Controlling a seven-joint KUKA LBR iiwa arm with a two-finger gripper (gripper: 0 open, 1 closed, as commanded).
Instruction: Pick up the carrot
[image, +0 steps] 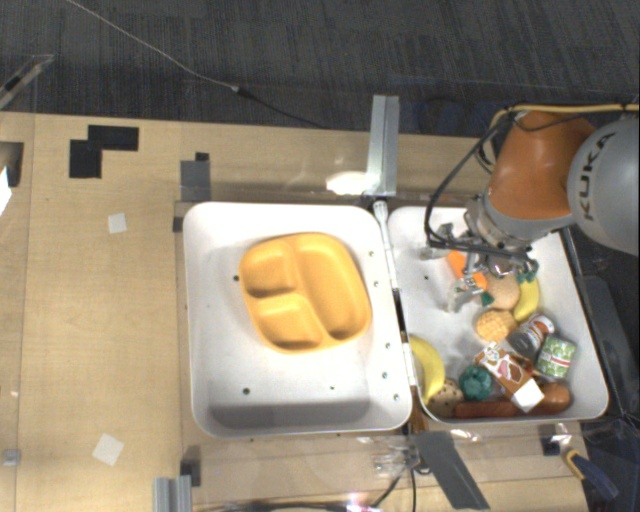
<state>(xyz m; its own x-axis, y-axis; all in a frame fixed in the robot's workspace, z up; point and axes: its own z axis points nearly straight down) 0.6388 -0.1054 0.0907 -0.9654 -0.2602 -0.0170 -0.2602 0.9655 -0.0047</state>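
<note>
gripper down in right bin, right over carrot; honestly can't tell what it's doing, wrist blocks view; carrot jammed near banana and cookie; risk: grabs neighbour or nudges carrot away, comes up empty

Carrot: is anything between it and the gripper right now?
Nothing visible does. The gripper is low in the right bin, right at the carrot, which pokes out on its left. The other toys, like the banana and cookie, lie beside or below, not between.
</note>
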